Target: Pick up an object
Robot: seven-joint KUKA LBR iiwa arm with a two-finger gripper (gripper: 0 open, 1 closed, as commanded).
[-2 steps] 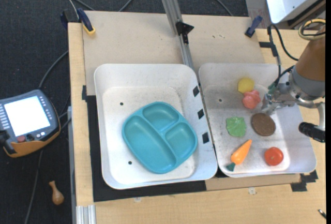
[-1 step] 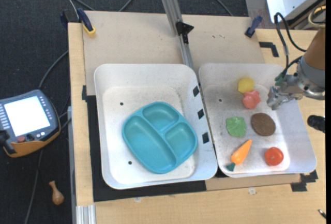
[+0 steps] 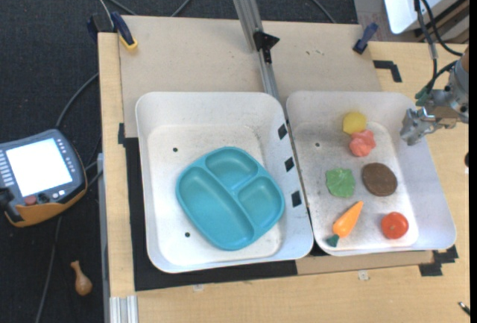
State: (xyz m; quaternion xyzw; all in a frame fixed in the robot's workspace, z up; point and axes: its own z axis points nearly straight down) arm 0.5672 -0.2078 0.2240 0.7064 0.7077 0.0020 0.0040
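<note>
The arm is cut off by the right edge of the view, so little more than its wrist and the gripper (image 3: 412, 131) show; the gripper hangs over the right rim of the right bin (image 3: 440, 202), with nothing visible in its grasp, and how wide it stands is too small and dim to make out. The right bin, a shallow white plastic tray with rounded corners and a speckled, scuffed floor, holds six toy foods lying apart from one another. A yellow lump (image 3: 354, 121) sits at the far end, with a knobbly pink piece (image 3: 361, 143) just in front of it, the two nearly touching and both near the gripper. Toward the middle lie a crinkled green leafy piece (image 3: 340, 183) and a flat dark brown disc (image 3: 379, 179) side by side. At the near end an orange carrot (image 3: 346, 219) lies at a slant with its green tip at the bin's front wall, and a round red tomato (image 3: 394, 225) rests to its right. The left bin (image 3: 156, 120), of the same white plastic, holds a smooth teal divided plate (image 3: 229, 197) with three compartments, set askew on the bin floor. A metal post (image 3: 246, 1) rises behind the bins, its top out of frame.
</note>
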